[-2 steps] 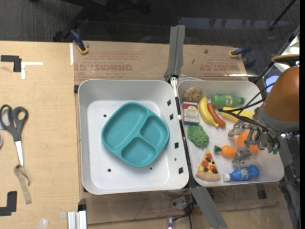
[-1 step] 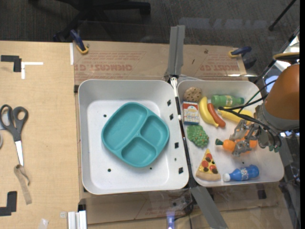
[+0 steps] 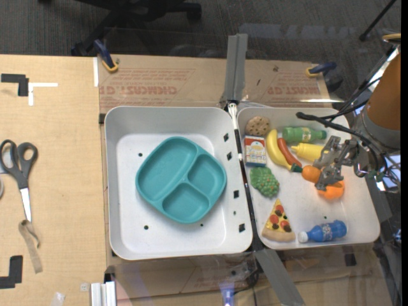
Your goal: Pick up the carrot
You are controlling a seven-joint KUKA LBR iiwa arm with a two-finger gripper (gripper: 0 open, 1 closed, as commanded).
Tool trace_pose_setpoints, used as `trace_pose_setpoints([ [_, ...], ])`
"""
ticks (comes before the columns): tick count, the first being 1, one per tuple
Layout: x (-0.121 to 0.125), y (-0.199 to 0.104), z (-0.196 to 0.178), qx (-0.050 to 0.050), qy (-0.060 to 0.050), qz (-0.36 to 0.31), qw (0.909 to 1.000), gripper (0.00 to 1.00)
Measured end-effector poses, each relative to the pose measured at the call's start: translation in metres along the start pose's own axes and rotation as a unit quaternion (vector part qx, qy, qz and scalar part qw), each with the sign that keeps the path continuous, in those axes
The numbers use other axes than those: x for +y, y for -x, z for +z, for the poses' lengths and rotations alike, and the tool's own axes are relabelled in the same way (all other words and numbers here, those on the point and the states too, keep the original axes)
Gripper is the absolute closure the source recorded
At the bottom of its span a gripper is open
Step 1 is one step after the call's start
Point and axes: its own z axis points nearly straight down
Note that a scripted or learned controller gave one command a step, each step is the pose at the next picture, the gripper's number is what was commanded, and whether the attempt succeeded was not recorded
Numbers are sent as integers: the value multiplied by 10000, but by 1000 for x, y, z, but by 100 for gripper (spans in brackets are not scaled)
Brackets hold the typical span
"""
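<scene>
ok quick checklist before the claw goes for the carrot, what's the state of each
1. Carrot located: ok, carrot lies in the right bin, between banana and yellow bottle.
2. Claw over carrot: not ok, claw sits to its right, over an orange toy.
3. Claw free of load: cannot tell.
4. Room around carrot: not ok, neighbours crowd both sides.
5. Left bin: ok, holds the teal plate, away from the carrot.

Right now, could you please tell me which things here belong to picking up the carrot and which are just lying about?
For the job: carrot, tool.

Lying about: banana, pizza slice, blue bottle, green bottle, cookie, teal plate, scissors.
</scene>
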Motion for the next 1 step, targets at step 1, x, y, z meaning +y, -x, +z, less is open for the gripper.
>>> trace_pose_setpoints([
  [1,-28,-25,130,11,-2,-581,9983,100],
])
